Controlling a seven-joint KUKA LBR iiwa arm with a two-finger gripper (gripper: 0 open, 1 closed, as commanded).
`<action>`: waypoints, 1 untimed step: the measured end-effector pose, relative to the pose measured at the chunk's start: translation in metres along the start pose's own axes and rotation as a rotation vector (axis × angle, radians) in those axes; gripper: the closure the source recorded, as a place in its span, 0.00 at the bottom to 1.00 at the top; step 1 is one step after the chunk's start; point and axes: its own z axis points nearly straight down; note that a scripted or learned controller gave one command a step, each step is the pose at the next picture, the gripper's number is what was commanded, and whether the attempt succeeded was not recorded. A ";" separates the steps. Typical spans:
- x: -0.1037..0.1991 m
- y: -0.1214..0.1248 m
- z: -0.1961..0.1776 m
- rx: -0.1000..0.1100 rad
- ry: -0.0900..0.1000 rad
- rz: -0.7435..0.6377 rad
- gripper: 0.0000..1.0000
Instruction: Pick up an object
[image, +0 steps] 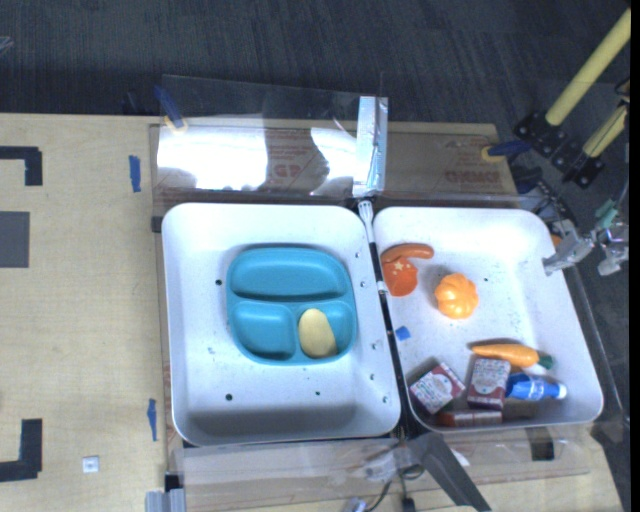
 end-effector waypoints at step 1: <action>0.018 -0.020 0.163 0.012 0.010 0.125 0.00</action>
